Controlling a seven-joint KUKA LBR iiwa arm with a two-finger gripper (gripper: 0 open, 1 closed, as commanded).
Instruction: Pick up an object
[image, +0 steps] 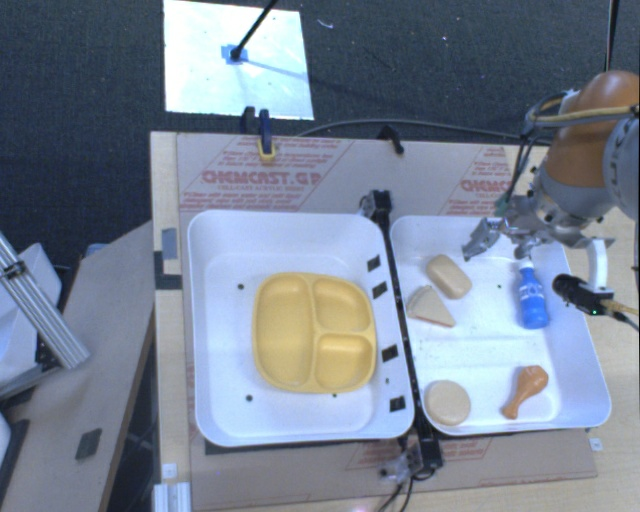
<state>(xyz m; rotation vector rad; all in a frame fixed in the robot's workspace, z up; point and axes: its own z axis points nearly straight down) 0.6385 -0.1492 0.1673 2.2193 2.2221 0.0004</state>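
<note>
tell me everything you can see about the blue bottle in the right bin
The blue bottle is small, plastic-looking, with a white cap end pointing toward the bin's far side and a pale label band on its body. It lies on its side on the floor of the right bin, near that bin's right wall, apart from the food toys. Nothing touches it.

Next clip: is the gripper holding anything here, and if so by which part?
Nothing is held. The gripper hangs open above the right bin, clear of the blue bottle and the bread roll below it.

Bright, even light; sharp pic.
</note>
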